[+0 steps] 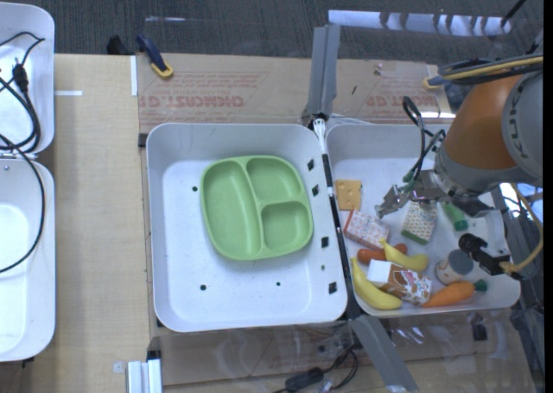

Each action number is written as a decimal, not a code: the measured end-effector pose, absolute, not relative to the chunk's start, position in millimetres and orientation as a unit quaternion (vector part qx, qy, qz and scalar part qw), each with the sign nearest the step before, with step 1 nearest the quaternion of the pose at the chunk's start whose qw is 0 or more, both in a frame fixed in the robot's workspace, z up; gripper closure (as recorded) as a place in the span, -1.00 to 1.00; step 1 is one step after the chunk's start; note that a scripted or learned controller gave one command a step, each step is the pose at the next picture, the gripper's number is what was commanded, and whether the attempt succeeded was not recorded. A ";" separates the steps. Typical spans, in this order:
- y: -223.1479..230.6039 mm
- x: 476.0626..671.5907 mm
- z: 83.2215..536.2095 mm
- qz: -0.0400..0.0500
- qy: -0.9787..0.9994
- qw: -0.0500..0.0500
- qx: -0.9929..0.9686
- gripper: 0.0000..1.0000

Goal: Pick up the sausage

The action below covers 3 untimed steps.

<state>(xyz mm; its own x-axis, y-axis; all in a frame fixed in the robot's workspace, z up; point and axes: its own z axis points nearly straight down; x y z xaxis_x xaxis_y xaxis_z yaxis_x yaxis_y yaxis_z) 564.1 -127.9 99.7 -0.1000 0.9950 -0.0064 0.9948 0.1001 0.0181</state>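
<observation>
Left white bin (173, 236) holds a green three-compartment plastic plate (257, 206), roughly centred. Right white bin (346, 145): orange cheese-like square (348, 194) near its left wall, pink-and-white box (366, 229) below that, yellow banana (371, 288) at the front-left corner, orange carrot (449, 294) by the front edge. Blue-and-yellow clamp (154, 56) lies on the bench's far edge.

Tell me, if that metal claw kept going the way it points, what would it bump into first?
The gripper points left and slightly down over the right bin. Its line probably meets the pink-and-white speckled packet first, or the orange cracker if it runs higher. Depth is unclear from above.
</observation>
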 end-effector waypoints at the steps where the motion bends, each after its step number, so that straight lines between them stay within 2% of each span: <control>1: -171.6 536.1 103.2 0.000 0.760 0.001 0.650 -1.00; 2: -100.8 565.5 99.4 0.004 0.727 0.009 0.686 -1.00; 3: -120.8 516.2 99.4 0.006 0.697 0.008 0.717 -1.00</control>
